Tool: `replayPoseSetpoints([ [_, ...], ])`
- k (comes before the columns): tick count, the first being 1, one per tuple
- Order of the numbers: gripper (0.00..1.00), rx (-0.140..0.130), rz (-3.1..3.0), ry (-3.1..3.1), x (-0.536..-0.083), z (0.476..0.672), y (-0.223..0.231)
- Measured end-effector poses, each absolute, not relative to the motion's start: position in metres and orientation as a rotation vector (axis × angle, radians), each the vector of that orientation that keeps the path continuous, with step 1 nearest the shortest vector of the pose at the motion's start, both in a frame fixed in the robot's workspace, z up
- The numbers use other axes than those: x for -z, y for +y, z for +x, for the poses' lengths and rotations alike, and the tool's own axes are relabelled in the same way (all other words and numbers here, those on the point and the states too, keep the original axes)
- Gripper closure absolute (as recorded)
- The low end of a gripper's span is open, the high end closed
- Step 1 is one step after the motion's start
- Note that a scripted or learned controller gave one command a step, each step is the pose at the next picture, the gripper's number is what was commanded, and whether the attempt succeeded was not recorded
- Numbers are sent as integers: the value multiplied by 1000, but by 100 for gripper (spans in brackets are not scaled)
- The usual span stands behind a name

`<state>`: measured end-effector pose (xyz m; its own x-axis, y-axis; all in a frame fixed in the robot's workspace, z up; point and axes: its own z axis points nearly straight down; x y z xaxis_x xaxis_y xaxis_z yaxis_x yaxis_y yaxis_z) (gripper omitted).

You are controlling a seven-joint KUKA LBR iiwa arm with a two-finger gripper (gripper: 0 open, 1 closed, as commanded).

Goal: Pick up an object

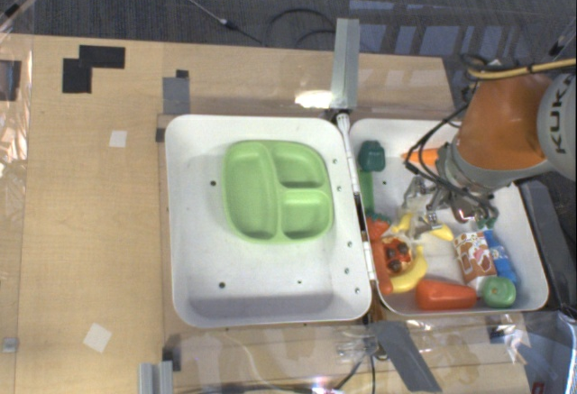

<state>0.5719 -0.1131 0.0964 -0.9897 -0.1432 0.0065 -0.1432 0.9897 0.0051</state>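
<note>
Nearest the lens, the pincer [431, 210] hung low in the right bin [532, 288], its fingers apparently parted over the toy clutter with nothing visibly between them. Just beneath lay a yellow banana [410, 273] beside an orange toy [445, 295], likely light, stiff, slippery plastic, best gripped across its narrow middle. Farther left, a green tray [275, 189] sat in the left bin [194, 293].

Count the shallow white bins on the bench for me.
2. The shallow white bin on the left holds a green divided plate; the shallow white bin on the right holds the toy clutter beneath the gripper.
</note>
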Motion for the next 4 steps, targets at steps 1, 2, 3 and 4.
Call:
replayPoseSetpoints([
  [1, 0, 0, 226, -3141, -103, 576, -114],
  [2, 0, -9, 389, -3134, -90, 543, -93],
  [3, 100, -12, 396, -3144, -104, 546, -92],
  [4, 100, -8, 653, -3083, -142, 545, -167],
])
